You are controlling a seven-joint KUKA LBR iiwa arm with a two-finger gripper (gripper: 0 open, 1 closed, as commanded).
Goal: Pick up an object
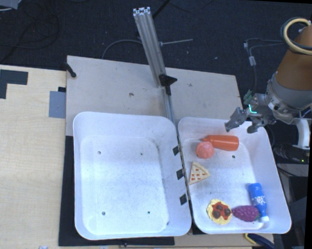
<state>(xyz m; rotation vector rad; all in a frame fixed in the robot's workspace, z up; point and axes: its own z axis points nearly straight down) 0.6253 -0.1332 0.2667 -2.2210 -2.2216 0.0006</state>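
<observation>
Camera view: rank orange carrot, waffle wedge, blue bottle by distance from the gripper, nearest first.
From the gripper, above the right bin's far edge:
1. Orange carrot, far end of the bin, just below it.
2. Waffle wedge, mid-bin by the divider.
3. Blue bottle, near right corner.

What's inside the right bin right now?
The right bin holds an orange carrot, a pink ball, a waffle wedge, a blue bottle, purple grapes and a small pizza. The gripper covers its far rim.
</observation>
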